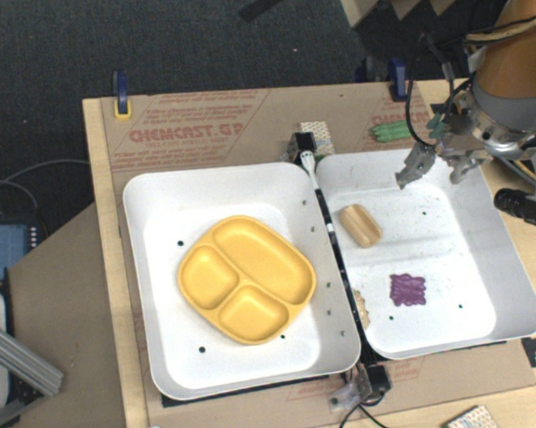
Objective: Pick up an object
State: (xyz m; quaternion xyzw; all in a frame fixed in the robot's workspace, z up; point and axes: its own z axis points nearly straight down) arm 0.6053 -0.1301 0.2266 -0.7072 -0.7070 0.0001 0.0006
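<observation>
On my feed, dark carpet (39, 51) fills the room's far left, with cables trailing across it. The table (204, 121) is a brown board printed with red lettering, a blue clamp (121, 93) at its far corner. The left bin (167, 338) holds a yellow divided plate (246, 277). In the right bin (482, 320), a tan cylinder (360, 224) lies near the divider, a purple scrap (408, 288) nearer me. The gripper (436, 163) hangs over that bin's far edge, jaws spread apart, holding nothing.
</observation>
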